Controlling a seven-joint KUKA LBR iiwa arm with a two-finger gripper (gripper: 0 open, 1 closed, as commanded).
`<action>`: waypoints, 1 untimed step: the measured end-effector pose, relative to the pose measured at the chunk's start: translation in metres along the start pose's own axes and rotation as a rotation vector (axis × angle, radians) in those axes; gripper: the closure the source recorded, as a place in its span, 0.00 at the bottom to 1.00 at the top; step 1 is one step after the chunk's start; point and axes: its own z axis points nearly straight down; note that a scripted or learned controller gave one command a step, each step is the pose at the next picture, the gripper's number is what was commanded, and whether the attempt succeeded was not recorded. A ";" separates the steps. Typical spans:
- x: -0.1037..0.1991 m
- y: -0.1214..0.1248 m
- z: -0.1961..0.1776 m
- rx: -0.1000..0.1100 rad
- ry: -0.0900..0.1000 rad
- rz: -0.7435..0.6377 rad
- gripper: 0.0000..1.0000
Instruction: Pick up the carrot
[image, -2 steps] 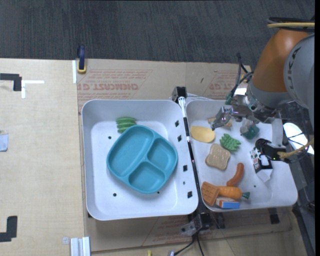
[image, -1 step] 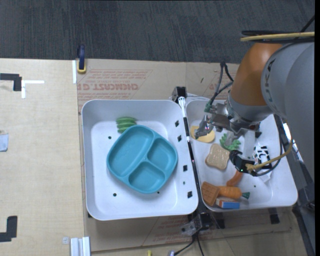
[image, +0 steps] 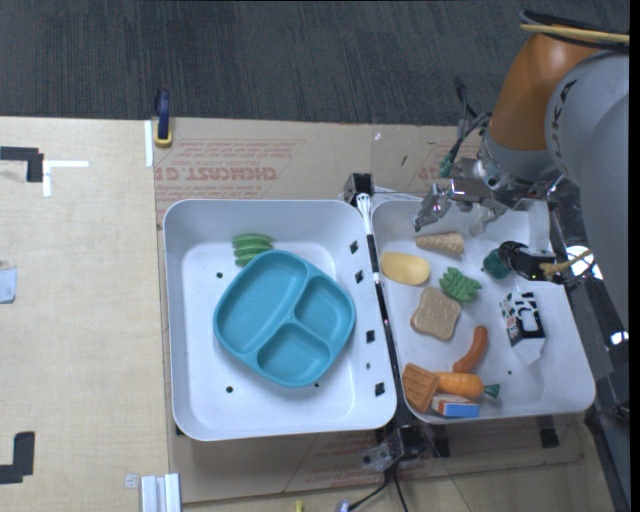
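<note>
Two white bins side by side on the worktop (image: 80, 350). Left bin (image: 190, 400), frame centre: a blue three-compartment plate (image: 285, 318), tilted diamond-wise, plus a green pea pod (image: 253, 245) at its upper left edge, touching or just beside the plate rim.

Right bin (image: 560, 390), crowded: a pale bread-like wedge (image: 441, 242) at top, a yellow potato-like piece (image: 404, 268) below it, a green leafy piece (image: 460, 284), a toast slice (image: 436, 313), a reddish sausage (image: 472, 348), a small milk carton (image: 523, 318) at right, and a dark green item (image: 497, 263) upper right.

Carrot (image: 463, 384) lies at the bin's lower edge, orange with green top pointing right. It is just beside an orange waffle-like piece (image: 422, 386) on its left, with a small blue-and-white box (image: 459, 408) touching below. The sausage end is just above it. Tight spot near the front wall.

Pincer (image: 437, 208) hangs at the upper rim of the right bin, above the bread wedge, well apart from the carrot. Nothing seen between its tips; whether released or clenched, cannot tell.

Open floor: right bin's lower right corner, and the left bin's margins around the plate.
</note>
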 end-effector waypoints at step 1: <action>0.068 -0.079 0.000 0.005 0.002 0.056 0.00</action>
